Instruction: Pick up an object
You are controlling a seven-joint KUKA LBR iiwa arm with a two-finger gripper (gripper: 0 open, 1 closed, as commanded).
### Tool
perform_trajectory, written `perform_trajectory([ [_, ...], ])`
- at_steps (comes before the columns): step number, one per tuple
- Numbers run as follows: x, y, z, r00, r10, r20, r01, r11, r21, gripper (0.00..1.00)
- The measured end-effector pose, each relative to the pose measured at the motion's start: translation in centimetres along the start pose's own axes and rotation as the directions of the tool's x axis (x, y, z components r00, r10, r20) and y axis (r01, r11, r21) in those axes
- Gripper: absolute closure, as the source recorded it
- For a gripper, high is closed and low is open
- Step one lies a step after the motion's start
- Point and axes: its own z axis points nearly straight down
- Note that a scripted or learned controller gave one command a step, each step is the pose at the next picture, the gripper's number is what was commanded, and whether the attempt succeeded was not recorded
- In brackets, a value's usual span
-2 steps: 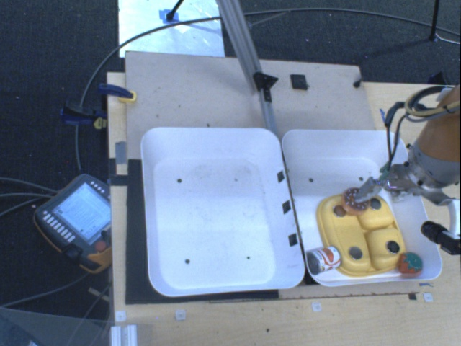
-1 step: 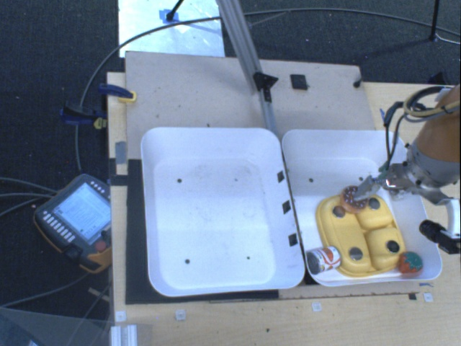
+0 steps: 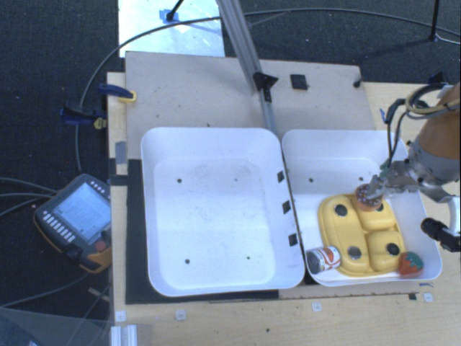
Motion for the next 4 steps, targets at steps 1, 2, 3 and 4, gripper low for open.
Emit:
perform_trajectory([
  [1, 0.7, 0.0, -4.6, 1.000, -0.001, 0.001, 0.001, 1.000, 0.008, 1.00],
  [2, 0.9, -0.7, -10.4, 1.000, -0.001, 0.002, 0.001, 1.000, 0.005, 1.00],
  [3, 0.9, -0.5, -13.5, 1.000, -0.002, 0.001, 0.002, 1.000, 0.008, 1.00],
  [4, 5.8, 1.1, -13.5, 1.000, -0.006, -0.001, 0.006, 1.000, 0.008, 1.00],
])
